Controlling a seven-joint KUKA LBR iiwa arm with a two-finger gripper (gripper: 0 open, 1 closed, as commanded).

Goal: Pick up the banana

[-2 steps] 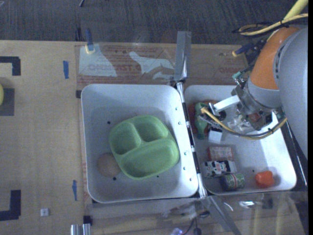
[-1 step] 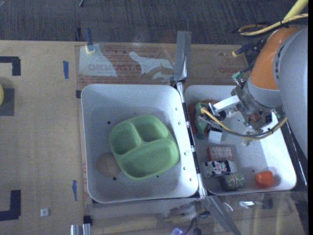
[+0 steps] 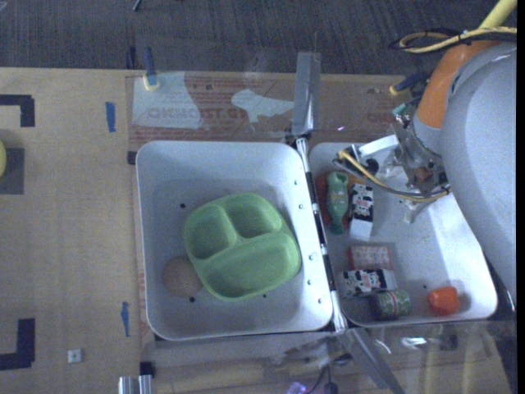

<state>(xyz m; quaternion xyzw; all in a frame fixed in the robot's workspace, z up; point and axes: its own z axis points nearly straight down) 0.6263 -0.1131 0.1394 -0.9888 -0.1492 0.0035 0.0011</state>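
Camera view: the only likely banana (image 3: 2, 159) is a yellow sliver cut off by the left edge, lying on the desk (image 3: 66, 245) well apart from both bins; too little shows to be sure. If it is one, I judge it light, soft and easily bruised, with smooth skin, best taken gently across the thick middle and not at a tapering end.

The gripper (image 3: 410, 179) hangs over the back of the right bin (image 3: 472, 290), tangled in cables; whether it is apart or together I cannot tell. Below it lie a green bottle (image 3: 336, 197), a black-and-white carton (image 3: 362, 202), a small box (image 3: 371, 258), a can (image 3: 392, 304) and an orange thing (image 3: 443, 300). The left bin (image 3: 156, 171) holds a green plate (image 3: 242, 245) touching a tan ball (image 3: 179, 277). That whole bin stands between arm and sliver, a long reach
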